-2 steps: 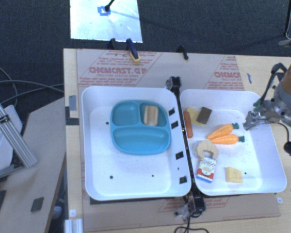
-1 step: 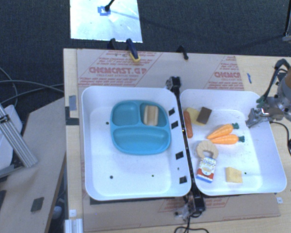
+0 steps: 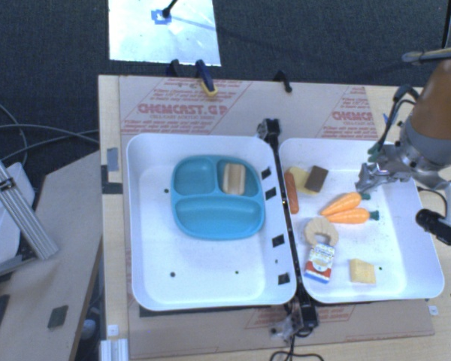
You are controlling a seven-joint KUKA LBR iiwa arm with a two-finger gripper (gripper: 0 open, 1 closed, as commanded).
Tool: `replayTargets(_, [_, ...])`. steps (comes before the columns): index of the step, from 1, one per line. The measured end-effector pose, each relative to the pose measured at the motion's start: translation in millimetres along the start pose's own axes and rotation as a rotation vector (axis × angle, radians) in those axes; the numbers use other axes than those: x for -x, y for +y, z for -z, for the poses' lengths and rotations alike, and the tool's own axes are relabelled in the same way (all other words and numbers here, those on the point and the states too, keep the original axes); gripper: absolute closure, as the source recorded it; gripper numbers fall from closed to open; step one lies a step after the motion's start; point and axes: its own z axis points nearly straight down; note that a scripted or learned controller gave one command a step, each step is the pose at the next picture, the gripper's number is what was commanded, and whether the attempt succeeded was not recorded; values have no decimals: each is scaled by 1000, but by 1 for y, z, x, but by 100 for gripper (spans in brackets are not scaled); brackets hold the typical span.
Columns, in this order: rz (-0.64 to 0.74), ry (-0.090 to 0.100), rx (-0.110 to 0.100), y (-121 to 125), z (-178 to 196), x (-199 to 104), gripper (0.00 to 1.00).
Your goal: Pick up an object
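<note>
Gripper (image 3: 367, 180) is seen low over the right bin (image 3: 406, 277), just beside two carrots (image 3: 346, 209); whether it is wide or narrow cannot be told.

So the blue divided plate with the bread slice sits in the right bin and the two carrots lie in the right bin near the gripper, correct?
Not quite. The camera view shows the blue divided plate with the bread slice in the left bin. The two carrots do lie in the right bin near the gripper.
</note>
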Motion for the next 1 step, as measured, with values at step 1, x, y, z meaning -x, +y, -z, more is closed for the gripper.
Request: replayTargets(1, [-1,-1,1,17,-7,-48,100])
